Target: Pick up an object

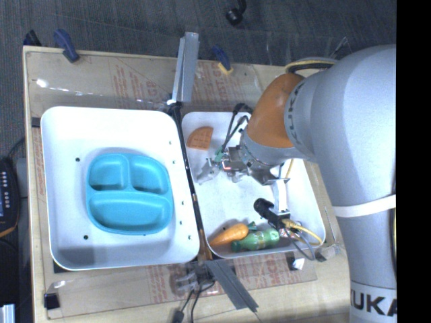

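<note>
My gripper [210, 166] hangs low over the upper left part of the right bin [306, 188], close to the wall shared with the other bin. A tan, toast-like piece [199, 138] lies just above it in the bin's far left corner, apart from the gripper. An orange carrot [229, 233] and a green bottle [260, 239] lie side by side along the bin's near wall, well below the gripper. Nothing visible is held by the gripper.
The left bin [60, 180] holds a blue divided plate [129, 192] in its middle. The grey arm with its orange band [273, 116] covers the right bin's right side. Blue clamps [67, 46] sit on the bench's far edge.
</note>
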You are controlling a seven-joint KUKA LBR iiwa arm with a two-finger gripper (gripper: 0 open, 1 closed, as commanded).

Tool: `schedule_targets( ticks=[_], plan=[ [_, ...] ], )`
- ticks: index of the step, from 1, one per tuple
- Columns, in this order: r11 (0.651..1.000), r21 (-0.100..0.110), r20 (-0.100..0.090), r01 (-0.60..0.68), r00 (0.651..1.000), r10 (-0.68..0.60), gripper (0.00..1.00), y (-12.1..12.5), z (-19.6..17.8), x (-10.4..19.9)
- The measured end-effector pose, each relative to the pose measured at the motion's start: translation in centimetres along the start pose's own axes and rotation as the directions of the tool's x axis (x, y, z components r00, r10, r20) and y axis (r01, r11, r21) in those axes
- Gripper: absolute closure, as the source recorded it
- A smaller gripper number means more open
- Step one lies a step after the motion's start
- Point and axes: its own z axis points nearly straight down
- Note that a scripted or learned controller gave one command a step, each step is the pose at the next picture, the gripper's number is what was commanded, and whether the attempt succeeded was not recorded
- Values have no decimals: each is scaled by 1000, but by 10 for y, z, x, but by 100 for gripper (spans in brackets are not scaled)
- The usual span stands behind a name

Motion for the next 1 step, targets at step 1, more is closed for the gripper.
schedule_targets(
  ticks=[1],
  plan=[
    [1000, -1, 1, 1, 1000, -1, 0, 66, -1, -1]
  ],
)
